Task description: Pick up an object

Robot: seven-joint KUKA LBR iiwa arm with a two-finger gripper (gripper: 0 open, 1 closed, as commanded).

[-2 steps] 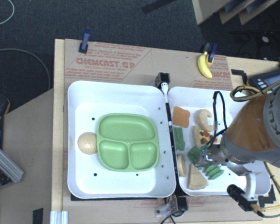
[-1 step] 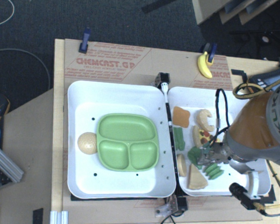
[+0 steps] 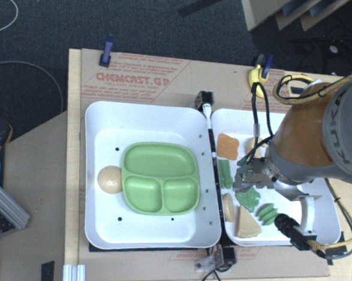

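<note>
Camera view, item: green toy food piece [image 3: 248, 199], right bin [image 3: 332, 223], just under my gripper [image 3: 245, 179]. I judge it light, stiff, slick plastic; take it across its narrow middle. Grip state: I cannot tell.

Pale green divided tray [image 3: 160, 178], beige ball [image 3: 109, 178], orange square [image 3: 228, 146], white bins [image 3: 99, 125].

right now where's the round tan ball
In the left bin, touching the left edge of the green divided tray: the tan ball.
</note>
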